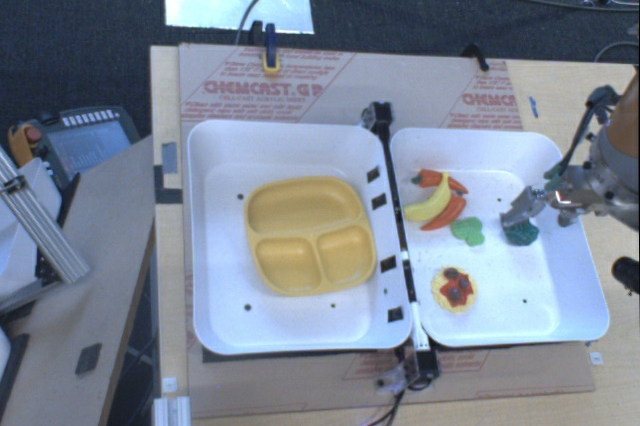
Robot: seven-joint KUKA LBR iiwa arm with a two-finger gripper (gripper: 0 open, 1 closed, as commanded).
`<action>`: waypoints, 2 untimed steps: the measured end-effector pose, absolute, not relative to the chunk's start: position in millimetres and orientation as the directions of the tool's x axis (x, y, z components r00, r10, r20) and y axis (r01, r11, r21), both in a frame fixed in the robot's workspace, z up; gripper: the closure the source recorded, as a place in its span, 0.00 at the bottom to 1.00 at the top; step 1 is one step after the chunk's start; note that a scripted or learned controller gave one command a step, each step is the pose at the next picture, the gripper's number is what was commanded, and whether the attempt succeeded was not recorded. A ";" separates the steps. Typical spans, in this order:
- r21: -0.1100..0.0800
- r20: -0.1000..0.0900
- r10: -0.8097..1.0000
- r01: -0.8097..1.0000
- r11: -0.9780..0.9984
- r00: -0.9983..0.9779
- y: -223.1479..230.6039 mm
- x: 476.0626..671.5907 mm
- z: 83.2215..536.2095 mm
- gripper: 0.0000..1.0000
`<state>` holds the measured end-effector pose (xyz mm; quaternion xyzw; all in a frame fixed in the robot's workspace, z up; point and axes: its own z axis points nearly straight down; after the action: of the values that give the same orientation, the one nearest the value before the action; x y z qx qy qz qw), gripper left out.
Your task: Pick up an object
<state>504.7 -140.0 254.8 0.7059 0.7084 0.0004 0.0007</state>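
Overhead slanted view of the worktop [560, 79]. A brown cardboard sheet [330, 84] under the bins carries the red printed word "CHEMCAST", repeated at two spots; smaller print after it is too blurred to read.

The left bin [215, 214], shallow, white and smooth with rounded corners, holds a matte yellow plastic tray [305, 234] divided into one long compartment and two smaller ones.

The right bin [580, 304], of the same make, holds soft-looking toy foods. A teal-green lump [521, 233], rounded and with no clear long axis, lies directly at the tips of the jaws [522, 209], which are lowered at the bin's right side. Whether the jaws are released or clenched cannot be told, and the lump is not clearly between them.

Left of the jaws lies a small green leafy piece [468, 232]. Farther left, a curved yellow banana [430, 202] rests between two orange-red carrot-like pieces [444, 211], their long axes running diagonally from lower left to upper right. Below and left of the jaws sits a round yellow disc with red topping [454, 289].
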 end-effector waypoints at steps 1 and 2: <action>-0.003 0.001 1.000 1.000 0.001 -0.001 -134.1 504.3 211.6 0.00; -0.003 0.001 1.000 1.000 0.001 -0.001 -134.5 498.6 168.0 0.00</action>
<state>498.6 -134.5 168.0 0.7069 0.7073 -0.0006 -0.0015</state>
